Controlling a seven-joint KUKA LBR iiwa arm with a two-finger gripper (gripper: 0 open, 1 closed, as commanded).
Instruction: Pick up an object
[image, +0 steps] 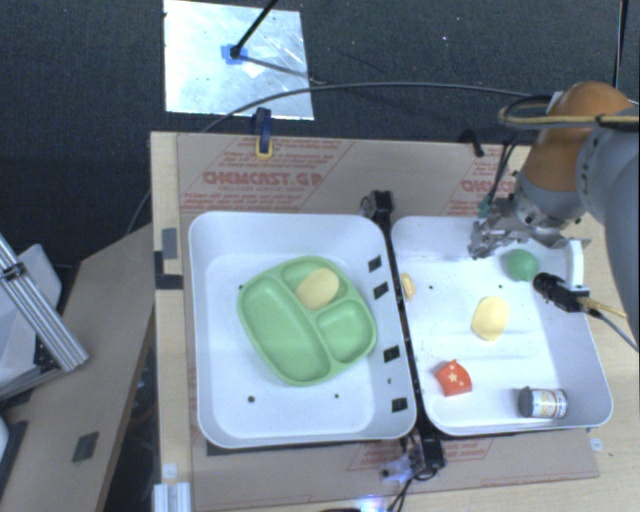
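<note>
Over right bin (590, 390) | jaws (484, 243) beside green ball (520, 265), spread unclear

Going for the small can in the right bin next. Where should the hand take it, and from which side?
The can lies on its side near the right bin's front corner. Probably best from above, fingers across its round body midway along; its right end sits near the wall.

Claw (484, 243) sits low in right bin (590, 370) near green ball (520, 264); lemon (490, 317), red piece (453, 378), small can (542, 403) lie there; green tray (290, 340) fills left bin (215, 300).
</note>
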